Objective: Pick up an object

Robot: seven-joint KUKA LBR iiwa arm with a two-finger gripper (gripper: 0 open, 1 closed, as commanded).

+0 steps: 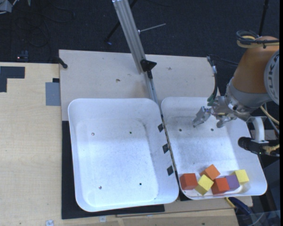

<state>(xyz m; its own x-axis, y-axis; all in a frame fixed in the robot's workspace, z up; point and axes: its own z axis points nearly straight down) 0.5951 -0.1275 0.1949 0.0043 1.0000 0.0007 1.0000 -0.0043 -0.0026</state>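
Note:
Several small blocks lie clustered at the near edge of the right bin: a red block, an orange block, a yellow block, another red block, a purple block and a second yellow block. My gripper hangs over the far part of the right bin, well away from the blocks. Its fingers are spread apart and nothing sits between them.
The left bin stands beside the right one, with black clips along the shared rim. A slanted aluminium rail rises behind the bins. The grey and orange arm comes in from the right.

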